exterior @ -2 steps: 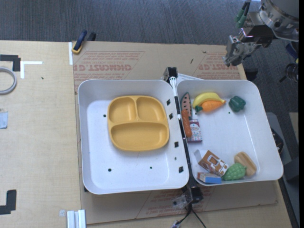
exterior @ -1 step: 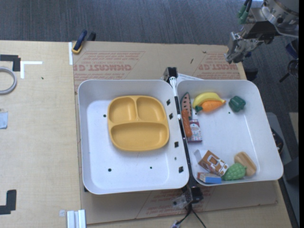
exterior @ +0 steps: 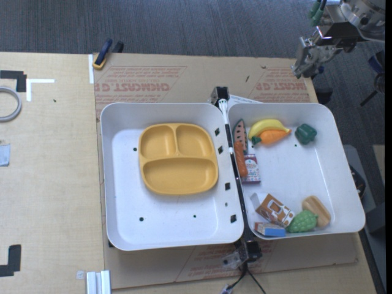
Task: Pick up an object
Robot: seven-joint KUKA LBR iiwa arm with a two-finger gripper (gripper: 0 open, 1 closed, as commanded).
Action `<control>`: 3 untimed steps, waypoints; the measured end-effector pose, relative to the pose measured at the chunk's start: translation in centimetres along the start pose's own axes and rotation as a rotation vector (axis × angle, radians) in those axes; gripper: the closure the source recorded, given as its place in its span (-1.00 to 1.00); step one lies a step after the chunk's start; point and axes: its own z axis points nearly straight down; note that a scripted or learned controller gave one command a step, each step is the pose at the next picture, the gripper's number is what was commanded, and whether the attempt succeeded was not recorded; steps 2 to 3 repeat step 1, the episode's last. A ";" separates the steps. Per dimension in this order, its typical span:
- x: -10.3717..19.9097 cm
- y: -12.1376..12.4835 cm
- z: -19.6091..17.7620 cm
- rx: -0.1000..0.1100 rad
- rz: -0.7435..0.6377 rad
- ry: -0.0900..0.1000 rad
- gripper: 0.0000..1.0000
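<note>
The left bin (exterior: 116, 182) holds a yellow divided plate (exterior: 178, 158), with bare floor around it. The right bin (exterior: 334, 164) has a banana (exterior: 267, 126), carrot (exterior: 273, 136) and green pepper (exterior: 305, 133) at its far edge, a bread roll (exterior: 316, 208) and snack packets (exterior: 274, 210) near its front (the middle lies open). The gripper (exterior: 308, 62) hangs beyond the right bin's far rim, holding nothing.

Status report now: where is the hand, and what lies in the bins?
Hand high, beyond right bin, holding nothing. Banana, carrot, other small items in right bin, untouched. Yellow plate in left bin.
</note>
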 end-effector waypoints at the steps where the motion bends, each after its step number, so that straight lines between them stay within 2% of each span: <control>1: 0.0 0.1 -0.9 -0.001 -0.003 -0.002 1.00; 3: 0.0 0.1 -0.9 -0.001 -0.003 -0.002 1.00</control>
